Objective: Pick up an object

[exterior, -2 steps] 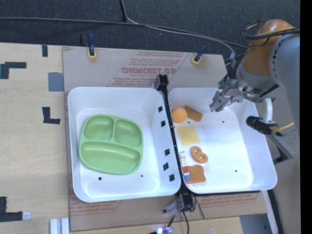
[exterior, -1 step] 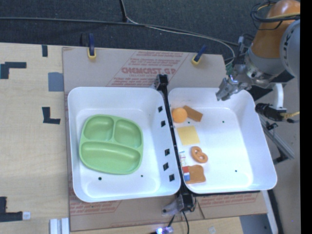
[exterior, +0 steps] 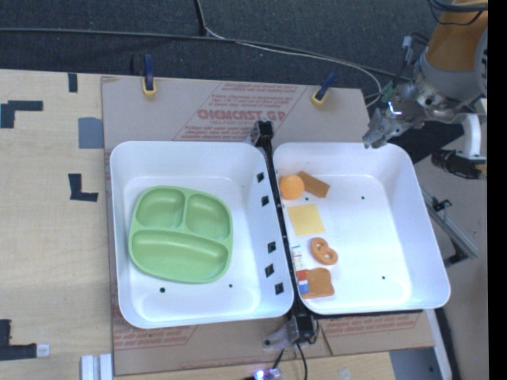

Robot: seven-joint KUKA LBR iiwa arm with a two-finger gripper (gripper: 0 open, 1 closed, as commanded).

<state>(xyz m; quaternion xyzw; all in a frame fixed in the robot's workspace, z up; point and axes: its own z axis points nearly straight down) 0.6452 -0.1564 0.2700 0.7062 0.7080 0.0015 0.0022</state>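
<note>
Two bins: the left bin [exterior: 127, 165] holds one green tray [exterior: 181, 233]. The right bin [exterior: 396, 212] holds five items at its left side: orange ball [exterior: 291, 186], brown block [exterior: 314, 185], yellow square [exterior: 306, 219], pretzel [exterior: 322, 251], toast [exterior: 318, 283]. The gripper [exterior: 379, 133] hovers past the far right corner; its state is unclear.

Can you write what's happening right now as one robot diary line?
stage: approach | gripper: above right bin's far rim | holding: nothing seen | toys: grouped by divider | green plate: left bin

Two bins [exterior: 127, 212]; one tray [exterior: 181, 233]; five foods [exterior: 306, 219] (small)

Glossy white plastic bins [exterior: 396, 165] — matt green plastic tray [exterior: 181, 233]
</note>
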